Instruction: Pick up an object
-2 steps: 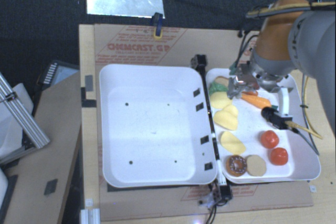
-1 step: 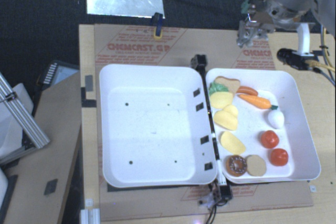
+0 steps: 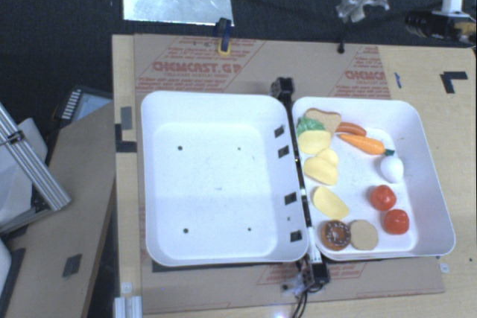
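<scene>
Jaws [image 3: 356,5] are hanging high at the top right, over the dark floor beyond the counter [image 3: 186,63] — whether they are wide or narrow I cannot tell, as they are blurred and small, and nothing is showing between them. By my reading the task is sitting at its very start: nothing is lifted, and every candidate is lying in the right bin [image 3: 425,153].

That bin is holding a carrot [image 3: 364,143], an egg [image 3: 391,168], two tomatoes [image 3: 382,196], a donut [image 3: 335,234], a cookie [image 3: 364,235], bread [image 3: 322,118] and yellow pieces [image 3: 322,167] crowding along its left wall. The egg and tomatoes are lying apart from the rest, toward the right side, giving more open room for a descent. The yellow pieces are pressing near the divide between the bins — a tighter approach, I judge. The left bin [image 3: 209,182] is offering bare floor, and the reach from the jaws down to the right bin is looking unobstructed.
</scene>
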{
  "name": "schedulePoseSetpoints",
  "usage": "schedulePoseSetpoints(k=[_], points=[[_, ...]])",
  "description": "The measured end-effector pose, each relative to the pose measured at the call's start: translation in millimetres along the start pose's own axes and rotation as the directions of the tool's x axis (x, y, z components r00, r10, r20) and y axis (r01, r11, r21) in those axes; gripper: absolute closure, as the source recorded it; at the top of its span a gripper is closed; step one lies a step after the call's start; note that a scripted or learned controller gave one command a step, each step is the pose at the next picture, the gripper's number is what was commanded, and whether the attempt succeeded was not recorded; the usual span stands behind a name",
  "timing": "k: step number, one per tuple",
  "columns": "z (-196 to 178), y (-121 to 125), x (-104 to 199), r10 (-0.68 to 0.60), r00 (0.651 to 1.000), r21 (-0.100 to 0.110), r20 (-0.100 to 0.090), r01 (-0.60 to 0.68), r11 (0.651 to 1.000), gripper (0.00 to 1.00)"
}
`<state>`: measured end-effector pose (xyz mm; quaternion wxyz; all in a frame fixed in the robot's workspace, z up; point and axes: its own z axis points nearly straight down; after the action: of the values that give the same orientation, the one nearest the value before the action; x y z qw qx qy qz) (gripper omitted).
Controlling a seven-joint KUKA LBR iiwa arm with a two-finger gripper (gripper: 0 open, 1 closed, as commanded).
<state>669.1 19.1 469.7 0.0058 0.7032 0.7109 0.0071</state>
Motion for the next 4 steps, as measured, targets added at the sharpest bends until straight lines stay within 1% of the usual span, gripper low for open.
schedulePoseSetpoints(k=[1,2,3,4], points=[[-70,1,51,0.002,1.000,0.008,0.000,-0.002,1.000,1.00],[-66,-9,71,0.005,1.000,0.017,0.001,-0.005,1.000,1.00],[-65,2,89,0.005,1.000,0.015,0.001,-0.005,1.000,1.00],[-66,2,110,0.006,1.000,0.015,0.001,-0.006,1.000,1.00]])
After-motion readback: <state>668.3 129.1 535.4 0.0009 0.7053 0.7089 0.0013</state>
